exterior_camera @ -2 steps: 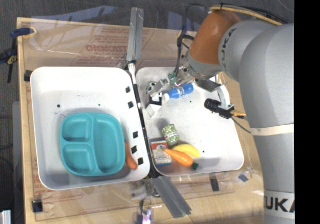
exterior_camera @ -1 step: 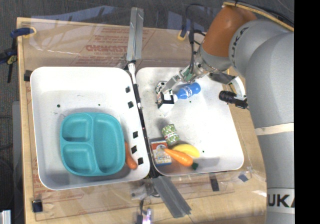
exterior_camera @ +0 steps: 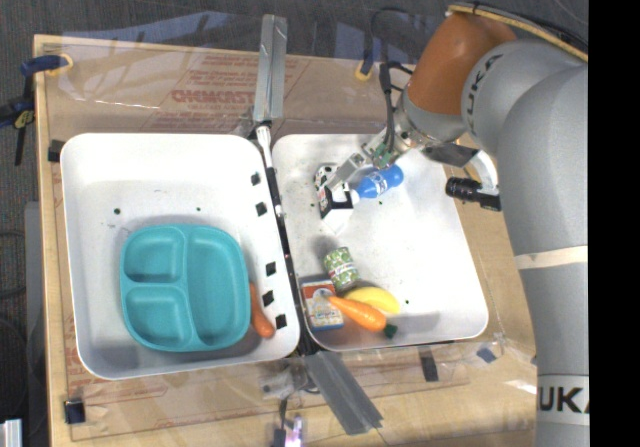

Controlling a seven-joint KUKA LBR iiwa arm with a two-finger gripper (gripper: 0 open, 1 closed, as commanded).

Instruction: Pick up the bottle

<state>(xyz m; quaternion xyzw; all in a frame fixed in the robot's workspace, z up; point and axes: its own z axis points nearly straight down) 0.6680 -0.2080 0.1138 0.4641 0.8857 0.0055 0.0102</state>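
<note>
Bottle (exterior_camera: 377,182) first: you find it in the right bin (exterior_camera: 440,275), toward that bin's 11 o'clock, a small clear body with a blue cap lying on its side. The tool (exterior_camera: 345,183) sits right against it, at the bottle's 9 o'clock, and the bottle appears to lie between the fingers, though you cannot tell for certain from this slanted look how far the fingers are spread or whether they truly grip it. The grey arm (exterior_camera: 520,105) with its orange band (exterior_camera: 445,60) comes in from 3 o'clock.

Toward the right bin's 6 o'clock you see a cluster: a small green-patterned can (exterior_camera: 340,265), a yellow lemon-like fruit (exterior_camera: 375,301), an orange carrot (exterior_camera: 358,312) and a small printed box (exterior_camera: 321,307), all close together. In the left bin (exterior_camera: 100,175) a teal divided plate (exterior_camera: 185,287) lies at 6 o'clock, with another orange piece (exterior_camera: 260,320) just beside its 4 o'clock edge. Both bins rest on the worktop (exterior_camera: 150,75).
</note>
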